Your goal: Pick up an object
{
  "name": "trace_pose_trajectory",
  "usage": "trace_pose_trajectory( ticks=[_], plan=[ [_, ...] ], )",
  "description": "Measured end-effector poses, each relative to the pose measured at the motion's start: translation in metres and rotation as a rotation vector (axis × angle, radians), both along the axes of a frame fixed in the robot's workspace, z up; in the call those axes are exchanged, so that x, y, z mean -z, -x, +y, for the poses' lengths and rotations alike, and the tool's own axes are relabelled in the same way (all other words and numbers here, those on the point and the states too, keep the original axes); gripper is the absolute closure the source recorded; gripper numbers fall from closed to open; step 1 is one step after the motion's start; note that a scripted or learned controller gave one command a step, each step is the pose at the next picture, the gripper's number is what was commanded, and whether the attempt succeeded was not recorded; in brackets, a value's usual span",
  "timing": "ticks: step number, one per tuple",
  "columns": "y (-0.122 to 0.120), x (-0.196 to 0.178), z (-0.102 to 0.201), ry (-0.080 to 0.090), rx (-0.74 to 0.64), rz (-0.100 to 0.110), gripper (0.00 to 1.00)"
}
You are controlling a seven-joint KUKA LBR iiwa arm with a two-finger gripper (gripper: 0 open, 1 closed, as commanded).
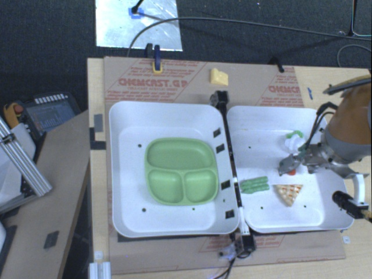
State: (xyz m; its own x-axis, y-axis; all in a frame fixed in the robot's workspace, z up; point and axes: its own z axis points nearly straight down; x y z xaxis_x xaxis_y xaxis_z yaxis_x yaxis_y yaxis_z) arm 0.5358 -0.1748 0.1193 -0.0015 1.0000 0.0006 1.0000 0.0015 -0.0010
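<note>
Gripper low in right bin, grip unreadable from up here. Left bin carrying green tray. Green beans by the divider, pizza slice just beside, under the gripper.

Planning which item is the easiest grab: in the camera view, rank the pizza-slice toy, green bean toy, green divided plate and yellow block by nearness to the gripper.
From the gripper:
1. Pizza-slice toy, right bin.
2. Green bean toy, right bin.
3. Green divided plate, left bin.
4. Yellow block, on the cardboard behind the bins.
</note>
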Motion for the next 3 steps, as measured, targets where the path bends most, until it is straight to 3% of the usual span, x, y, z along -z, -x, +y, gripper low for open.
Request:
trace_pose_trajectory(
  ticks=[1, 3],
  plan=[
    [-0.001, -0.013, -0.001, 0.002, 0.000, -0.005, 1.00],
    [0.000, -0.130, 0.001, 0.003, -0.004, -0.009, 1.00]
  ],
)
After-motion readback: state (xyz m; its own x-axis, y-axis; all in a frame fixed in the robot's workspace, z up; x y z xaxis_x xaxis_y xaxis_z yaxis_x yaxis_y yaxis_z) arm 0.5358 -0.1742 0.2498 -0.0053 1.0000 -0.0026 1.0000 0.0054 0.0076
